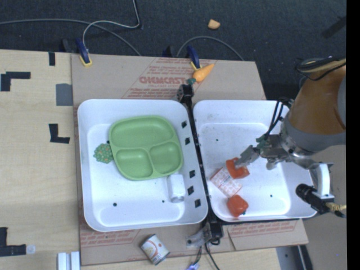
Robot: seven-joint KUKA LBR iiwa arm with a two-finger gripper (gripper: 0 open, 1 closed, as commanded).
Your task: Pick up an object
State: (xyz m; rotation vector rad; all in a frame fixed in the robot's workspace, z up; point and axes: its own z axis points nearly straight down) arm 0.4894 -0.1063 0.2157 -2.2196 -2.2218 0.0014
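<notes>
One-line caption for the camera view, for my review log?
Gripper reaches into the right bin at a red block; green tray sits in the left bin.

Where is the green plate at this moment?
The green plate lies in the left bin, toward its back, between a small green ball on its left and a white cup at its front right corner.
</notes>
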